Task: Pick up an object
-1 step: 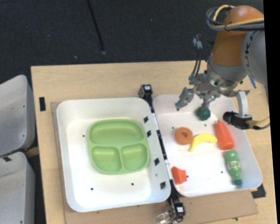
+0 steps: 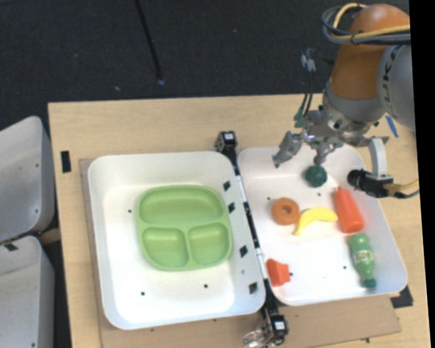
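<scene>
My gripper (image 2: pixel 300 158) hangs over the back of the right bin (image 2: pixel 258 176), its two fingers spread apart and nothing between them. A small dark green object (image 2: pixel 315 175) lies just below the right finger (image 2: pixel 323 154); whether they touch I cannot tell. Further forward in the same bin lie an orange ring (image 2: pixel 284 210), a yellow banana (image 2: pixel 315 217), an orange-red carrot-like piece (image 2: pixel 347 209), a green bottle (image 2: pixel 361 258) and a small orange-red block (image 2: pixel 277 272).
The left bin (image 2: pixel 114 286) holds a green divided plate (image 2: pixel 184 226). A black divider with clips (image 2: pixel 244 219) runs between the bins. The grey arm with its orange band (image 2: pixel 357 58) rises at the back right, with cables beside it.
</scene>
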You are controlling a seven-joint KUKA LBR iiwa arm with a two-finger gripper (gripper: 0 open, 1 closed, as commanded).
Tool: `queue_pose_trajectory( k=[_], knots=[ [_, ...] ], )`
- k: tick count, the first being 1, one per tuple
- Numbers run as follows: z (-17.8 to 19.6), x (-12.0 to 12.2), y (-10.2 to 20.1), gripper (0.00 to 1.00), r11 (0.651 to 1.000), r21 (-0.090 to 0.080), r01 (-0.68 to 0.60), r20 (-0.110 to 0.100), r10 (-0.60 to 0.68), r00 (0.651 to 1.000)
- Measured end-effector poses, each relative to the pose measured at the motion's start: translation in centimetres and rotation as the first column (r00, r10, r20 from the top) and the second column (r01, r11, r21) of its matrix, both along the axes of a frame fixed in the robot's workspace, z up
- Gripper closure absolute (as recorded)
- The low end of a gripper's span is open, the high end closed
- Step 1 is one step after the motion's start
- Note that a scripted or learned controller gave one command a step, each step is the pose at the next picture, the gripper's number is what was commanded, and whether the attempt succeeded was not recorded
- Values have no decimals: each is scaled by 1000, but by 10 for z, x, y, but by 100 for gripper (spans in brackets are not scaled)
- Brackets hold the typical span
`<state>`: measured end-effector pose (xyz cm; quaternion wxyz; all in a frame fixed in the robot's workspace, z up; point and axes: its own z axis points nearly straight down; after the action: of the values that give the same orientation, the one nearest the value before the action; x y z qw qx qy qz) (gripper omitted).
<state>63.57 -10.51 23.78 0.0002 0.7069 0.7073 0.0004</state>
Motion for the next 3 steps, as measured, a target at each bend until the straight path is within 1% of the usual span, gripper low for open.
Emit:
queue_pose_trajectory(
  k=[1,2,3],
  knots=[
    [-49,8,4,0,1000,-2,-3,-4,3,1000],
    [-101,14,-5,0,1000,-3,1,-4,-1,1000],
    [-139,14,-7,0,1000,-3,3,-3,-3,1000]
  ],
)
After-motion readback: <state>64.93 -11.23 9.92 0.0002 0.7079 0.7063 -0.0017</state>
